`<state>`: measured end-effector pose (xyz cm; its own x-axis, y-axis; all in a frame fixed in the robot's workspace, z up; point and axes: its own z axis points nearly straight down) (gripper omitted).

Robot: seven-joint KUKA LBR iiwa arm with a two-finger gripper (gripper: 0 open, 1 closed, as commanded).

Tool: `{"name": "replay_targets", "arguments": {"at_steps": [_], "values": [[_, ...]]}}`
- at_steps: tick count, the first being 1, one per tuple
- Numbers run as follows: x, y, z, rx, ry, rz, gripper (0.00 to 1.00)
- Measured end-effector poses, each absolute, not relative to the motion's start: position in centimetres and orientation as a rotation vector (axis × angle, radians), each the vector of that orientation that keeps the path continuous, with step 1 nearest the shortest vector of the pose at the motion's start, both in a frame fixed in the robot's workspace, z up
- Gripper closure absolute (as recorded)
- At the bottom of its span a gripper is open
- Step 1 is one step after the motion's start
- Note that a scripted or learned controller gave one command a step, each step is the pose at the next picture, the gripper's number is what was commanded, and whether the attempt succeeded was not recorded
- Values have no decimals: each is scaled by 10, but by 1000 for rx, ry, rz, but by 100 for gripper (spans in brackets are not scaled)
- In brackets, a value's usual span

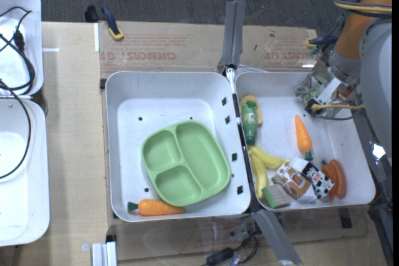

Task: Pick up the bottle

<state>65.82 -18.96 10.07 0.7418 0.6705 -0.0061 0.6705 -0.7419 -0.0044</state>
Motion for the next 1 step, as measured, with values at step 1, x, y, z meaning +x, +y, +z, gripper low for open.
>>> {"name": "replay_targets", "arguments": {"at_steps": [1], "values": [[658,-189,110,-2927,-1136,15,100]]}}
